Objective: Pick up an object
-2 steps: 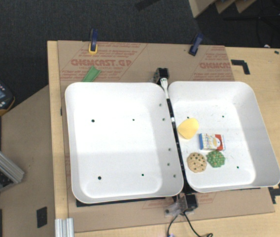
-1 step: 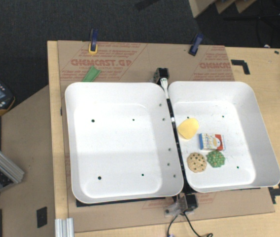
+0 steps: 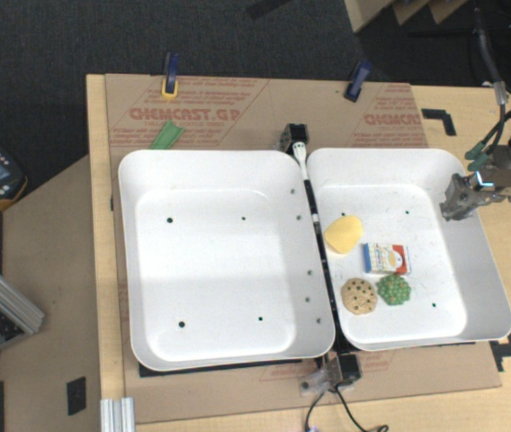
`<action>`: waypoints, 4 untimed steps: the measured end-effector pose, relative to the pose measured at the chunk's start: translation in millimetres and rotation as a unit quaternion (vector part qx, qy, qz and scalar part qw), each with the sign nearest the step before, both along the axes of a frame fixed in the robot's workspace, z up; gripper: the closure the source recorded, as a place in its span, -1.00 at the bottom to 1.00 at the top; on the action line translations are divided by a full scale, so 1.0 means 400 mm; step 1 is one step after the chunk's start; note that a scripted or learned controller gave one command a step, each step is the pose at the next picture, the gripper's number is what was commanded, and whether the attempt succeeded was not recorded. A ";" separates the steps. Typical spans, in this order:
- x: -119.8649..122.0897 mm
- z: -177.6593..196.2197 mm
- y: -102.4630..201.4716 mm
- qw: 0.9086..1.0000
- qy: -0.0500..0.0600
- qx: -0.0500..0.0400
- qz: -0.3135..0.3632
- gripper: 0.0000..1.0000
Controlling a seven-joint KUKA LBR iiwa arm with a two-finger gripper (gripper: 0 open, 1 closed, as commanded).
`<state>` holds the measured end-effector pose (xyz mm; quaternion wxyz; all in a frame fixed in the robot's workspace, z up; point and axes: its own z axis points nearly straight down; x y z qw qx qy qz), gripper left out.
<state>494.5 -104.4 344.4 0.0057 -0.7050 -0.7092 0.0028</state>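
The right bin holds a yellow lemon-shaped object near its left wall. A small white, blue and red carton lies just right of it. Below them sit a round brown cookie and a green broccoli piece, side by side. My gripper hangs over the bin's right rim, well to the right of all these objects, with nothing visible in it.
The left bin sits beside the right one, a black divider strip between them. Both rest on a cardboard sheet held by blue clamps. A green scrap lies on the cardboard.
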 end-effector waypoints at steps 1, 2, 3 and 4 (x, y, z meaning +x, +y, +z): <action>-0.047 -0.330 -0.160 1.000 0.001 -0.001 -0.007 1.00; -0.035 -0.188 0.058 1.000 -0.009 -0.001 0.001 1.00; -0.036 -0.127 0.249 1.000 -0.009 -0.001 0.002 1.00; 0.001 -0.090 0.289 1.000 -0.008 -0.002 -0.001 1.00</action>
